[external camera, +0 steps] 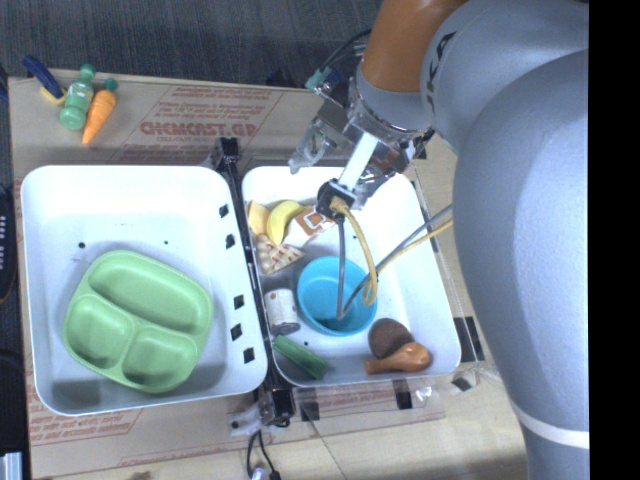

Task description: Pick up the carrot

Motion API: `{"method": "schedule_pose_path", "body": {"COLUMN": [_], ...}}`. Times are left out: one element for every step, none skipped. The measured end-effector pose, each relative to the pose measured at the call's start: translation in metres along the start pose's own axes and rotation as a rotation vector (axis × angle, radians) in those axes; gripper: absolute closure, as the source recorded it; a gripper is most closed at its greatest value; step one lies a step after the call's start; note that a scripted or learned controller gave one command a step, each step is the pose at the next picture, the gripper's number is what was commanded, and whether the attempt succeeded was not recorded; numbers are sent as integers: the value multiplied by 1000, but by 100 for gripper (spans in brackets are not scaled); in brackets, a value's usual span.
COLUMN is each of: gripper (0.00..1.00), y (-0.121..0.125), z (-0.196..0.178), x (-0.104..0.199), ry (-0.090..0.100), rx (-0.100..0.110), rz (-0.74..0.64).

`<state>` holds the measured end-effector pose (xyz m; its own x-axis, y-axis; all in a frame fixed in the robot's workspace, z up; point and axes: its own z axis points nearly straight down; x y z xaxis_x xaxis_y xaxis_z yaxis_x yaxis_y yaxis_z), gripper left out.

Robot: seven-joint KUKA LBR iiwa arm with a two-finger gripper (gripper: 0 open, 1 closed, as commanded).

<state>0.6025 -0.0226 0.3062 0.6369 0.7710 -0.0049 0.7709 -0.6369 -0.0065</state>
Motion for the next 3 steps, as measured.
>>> {"method": "schedule_pose_path", "body": {"gripper": [0, 0, 0], "y": [50, 47, 76], "z": [91, 22, -58], "x": [-7, -49, -83], "ry": [-6, 4, 5], "rx": [8, -4, -3], "rz": [184, 143, 276]}}
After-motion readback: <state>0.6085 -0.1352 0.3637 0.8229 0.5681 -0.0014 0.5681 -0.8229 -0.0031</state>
